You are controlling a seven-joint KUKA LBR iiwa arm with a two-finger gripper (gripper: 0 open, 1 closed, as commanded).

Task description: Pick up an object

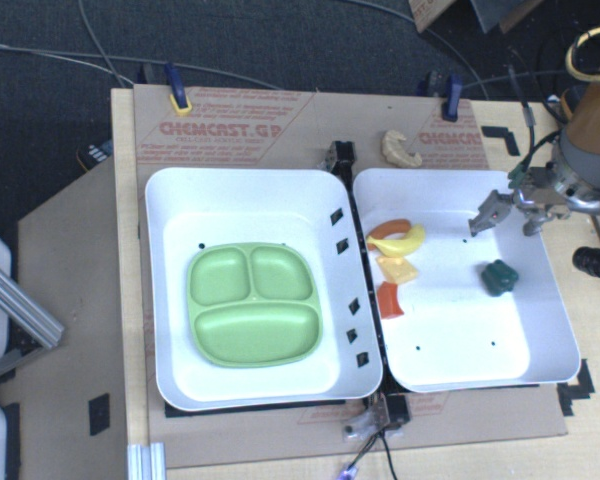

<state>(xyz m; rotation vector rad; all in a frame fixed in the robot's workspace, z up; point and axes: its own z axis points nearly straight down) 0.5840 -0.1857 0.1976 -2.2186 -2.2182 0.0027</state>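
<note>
My gripper (508, 218) hangs over the far right part of the right bin (460, 363). Its two fingers are spread apart, with nothing between them, so it is open. A small dark green object (498, 278) lies in the bin just below the gripper, apart from it. Along the bin's left side lie an orange and yellow curved piece (395, 233), a yellow piece (399, 268) and a red piece (389, 299).
The left bin (170, 218) holds a light green divided plate (253, 303). A beige object (400, 148) lies on the bench behind the right bin. Clamps (179, 96) sit on the bench's far edge, and cables run across the dark floor beyond.
</note>
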